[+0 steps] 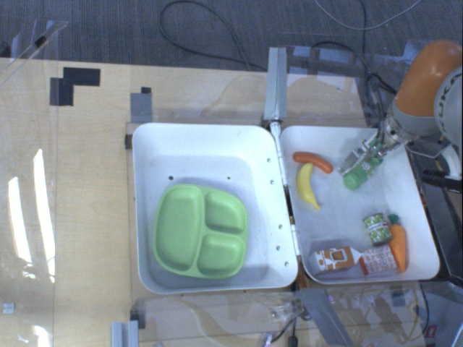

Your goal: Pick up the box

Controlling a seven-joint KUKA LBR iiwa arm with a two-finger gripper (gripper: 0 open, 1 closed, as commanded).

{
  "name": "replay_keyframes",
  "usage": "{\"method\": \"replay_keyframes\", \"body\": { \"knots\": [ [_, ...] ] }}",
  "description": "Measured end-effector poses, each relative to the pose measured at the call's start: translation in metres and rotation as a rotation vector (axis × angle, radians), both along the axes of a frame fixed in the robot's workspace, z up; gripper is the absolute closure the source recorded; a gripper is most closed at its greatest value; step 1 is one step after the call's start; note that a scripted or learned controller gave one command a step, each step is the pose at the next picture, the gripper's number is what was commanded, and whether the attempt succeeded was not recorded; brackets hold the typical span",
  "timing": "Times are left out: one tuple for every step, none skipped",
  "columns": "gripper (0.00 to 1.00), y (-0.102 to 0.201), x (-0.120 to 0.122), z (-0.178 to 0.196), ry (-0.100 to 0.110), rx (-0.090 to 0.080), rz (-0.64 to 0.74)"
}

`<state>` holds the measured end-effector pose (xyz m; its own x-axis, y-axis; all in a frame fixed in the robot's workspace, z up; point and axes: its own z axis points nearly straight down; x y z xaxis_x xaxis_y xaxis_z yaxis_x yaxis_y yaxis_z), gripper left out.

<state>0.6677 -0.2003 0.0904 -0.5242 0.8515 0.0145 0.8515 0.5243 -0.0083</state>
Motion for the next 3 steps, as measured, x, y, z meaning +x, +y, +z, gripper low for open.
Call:
{"method": "replay_keyframes", "body": {
  "knots": [
    [1.0, 0.0, 0.004, 0.01, -0.017, -0.007, 0.004],
    [1.0, 0.051, -0.031, 0.119, -0.02, -0.008, 0.127],
    [1.0, 0.079, -0.082, 0.145, -0.015, -0.008, -0.096]
  ]
}}
